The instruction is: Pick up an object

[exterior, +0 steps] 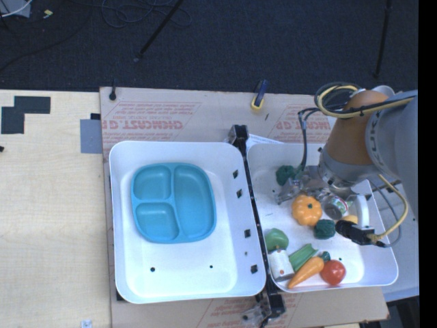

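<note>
While the left bin (123, 265) holds a blue tray (173, 203) (three-part), toy vegetables (306, 210) crowd the right bin (382, 268).

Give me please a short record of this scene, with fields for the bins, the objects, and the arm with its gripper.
left bin: holds a blue divided tray
right bin: holds toy food
objects in right bin: orange pumpkin, carrot, red tomato, green pieces
arm: reaches in from the right, over the right bin
gripper: low, just above the pumpkin in the picture; contact cannot be told
gripper state: cannot tell
object held: none seen
</note>
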Action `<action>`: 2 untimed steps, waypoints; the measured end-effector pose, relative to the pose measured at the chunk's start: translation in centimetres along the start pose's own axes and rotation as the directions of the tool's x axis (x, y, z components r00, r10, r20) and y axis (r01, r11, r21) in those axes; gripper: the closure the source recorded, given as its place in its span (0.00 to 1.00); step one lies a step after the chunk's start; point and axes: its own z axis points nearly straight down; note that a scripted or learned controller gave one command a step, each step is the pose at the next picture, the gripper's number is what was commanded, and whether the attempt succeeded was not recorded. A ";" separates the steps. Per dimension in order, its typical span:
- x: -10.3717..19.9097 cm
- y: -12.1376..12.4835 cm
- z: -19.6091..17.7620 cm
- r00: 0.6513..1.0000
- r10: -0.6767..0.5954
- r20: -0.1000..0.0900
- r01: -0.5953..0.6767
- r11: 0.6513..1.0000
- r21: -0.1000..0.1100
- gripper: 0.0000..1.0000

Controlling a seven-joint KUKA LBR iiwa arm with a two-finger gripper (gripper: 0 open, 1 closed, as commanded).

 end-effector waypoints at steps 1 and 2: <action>-0.1 0.0 -1.2 1.000 0.003 0.000 -0.003 1.000 0.000 1.00; -0.1 -0.1 -7.6 1.000 0.000 0.002 0.000 1.000 -0.009 1.00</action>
